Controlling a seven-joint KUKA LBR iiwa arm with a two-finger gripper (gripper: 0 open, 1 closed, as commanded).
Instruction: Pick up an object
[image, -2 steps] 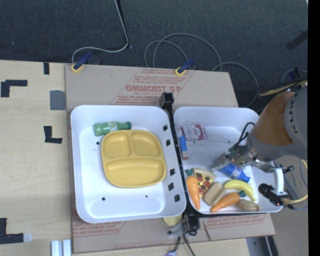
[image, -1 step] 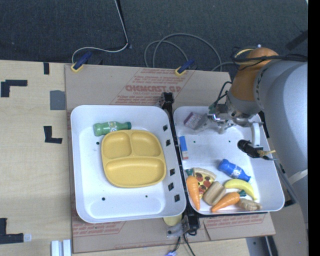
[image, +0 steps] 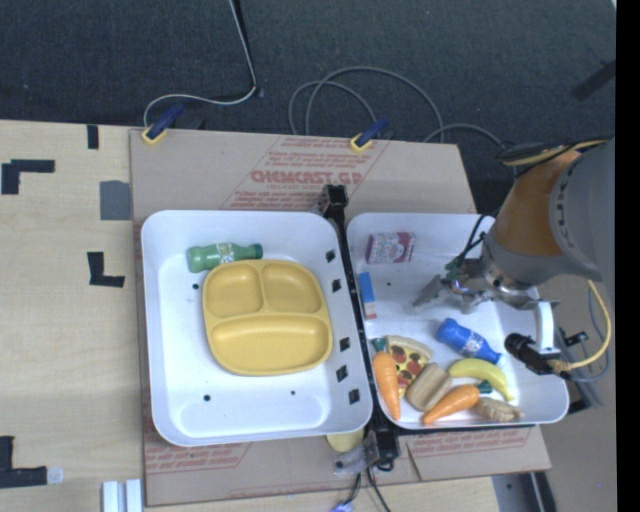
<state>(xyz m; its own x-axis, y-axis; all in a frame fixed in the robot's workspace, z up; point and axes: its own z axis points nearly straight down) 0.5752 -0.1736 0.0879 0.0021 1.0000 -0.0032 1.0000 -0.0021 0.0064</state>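
Objects for picking: toy foods and small items lying in the right bin (image: 520, 232), none of them between the gripper's fingers.

Arm (image: 560, 215): grey, with an orange band; reaches in from the right and bends down over the right bin's middle. Gripper (image: 447, 287): low over bare bin floor, its two fingers spread apart, nothing between them.

Right bin contents, placed relative to the gripper:
- small pink-and-white packet (image: 389, 247), up and to the left, apart from it;
- slim blue item (image: 365, 296), to the left, along the bin's left wall;
- blue bottle (image: 467, 338), just below;
- pizza slice (image: 405, 357), below and left;
- two carrots, one upright (image: 386, 385) by the left wall, one slanted (image: 451, 402) near the front edge;
- brown bread-like roll (image: 427, 384), between the carrots;
- banana (image: 480, 375), below the blue bottle;
- tan piece (image: 497, 410), at the front right corner; kind unclear.

Left bin (image: 165, 330): a yellow three-compartment plate (image: 267, 315) in the centre; a green bottle (image: 222, 256) lying on its side, touching the plate's upper left edge.

Writing: red print on the cardboard sheet (image: 300, 175) under both bins, too blurred to read with confidence.
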